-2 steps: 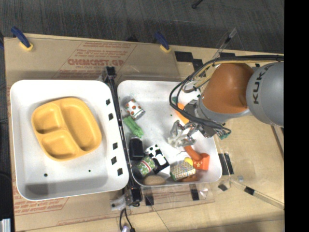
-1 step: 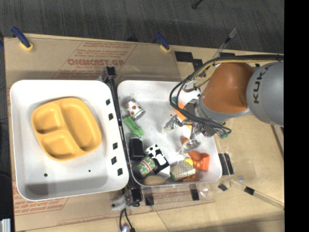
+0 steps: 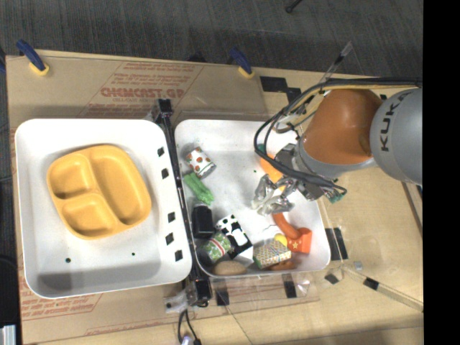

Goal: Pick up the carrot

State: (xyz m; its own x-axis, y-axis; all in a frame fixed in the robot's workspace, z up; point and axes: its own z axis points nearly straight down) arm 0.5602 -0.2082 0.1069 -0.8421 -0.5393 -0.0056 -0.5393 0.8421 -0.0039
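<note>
Gripper (image 3: 273,196) low inside right bin (image 3: 228,131), its grip state impossible to tell; carrot (image 3: 269,167) touching it on the far side, partly under the wrist.

- Two shallow white plastic bins: left bin (image 3: 29,214), right bin (image 3: 230,131).
- One yellow plastic tray with three compartments (image 3: 99,190).
- One small red-and-white can (image 3: 199,162).
- One green leafy plastic piece (image 3: 197,190).
- One flat black object (image 3: 202,221).
- One black-and-white patterned block (image 3: 231,228).
- One green-labelled can (image 3: 216,249).
- One brown rounded item (image 3: 229,267).
- One orange-red plastic piece (image 3: 294,236).
- One orange carrot (image 3: 269,167), partly hidden under the arm.
- Two blue clamps: (image 3: 31,56) and (image 3: 241,61).
</note>
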